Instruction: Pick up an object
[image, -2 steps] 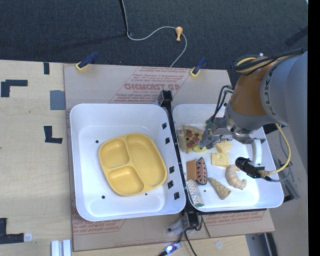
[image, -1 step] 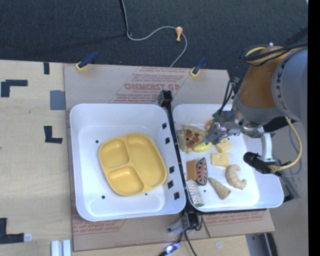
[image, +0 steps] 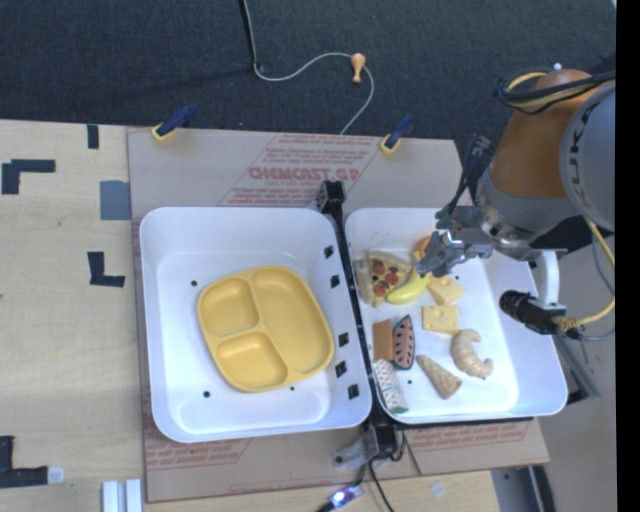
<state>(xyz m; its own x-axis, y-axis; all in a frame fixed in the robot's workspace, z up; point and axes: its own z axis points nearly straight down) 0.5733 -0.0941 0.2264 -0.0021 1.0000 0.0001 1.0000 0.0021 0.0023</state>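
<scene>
A cardboard sheet (image: 300, 175) lies on a wooden bench (image: 60, 300) before dark carpet (image: 120, 50).

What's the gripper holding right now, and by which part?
Cannot tell. The gripper hangs low in the right bin, beside the banana and cheese; nothing visibly sits in it.

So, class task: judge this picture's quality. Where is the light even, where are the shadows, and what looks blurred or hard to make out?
Camera view: light is even and soft across both bins; the yellow plate throws only a faint shadow; the white bin floors look bright but not blown out; the small food toys are slightly soft in detail; the claw is dark and hard to read against the arm.
</scene>
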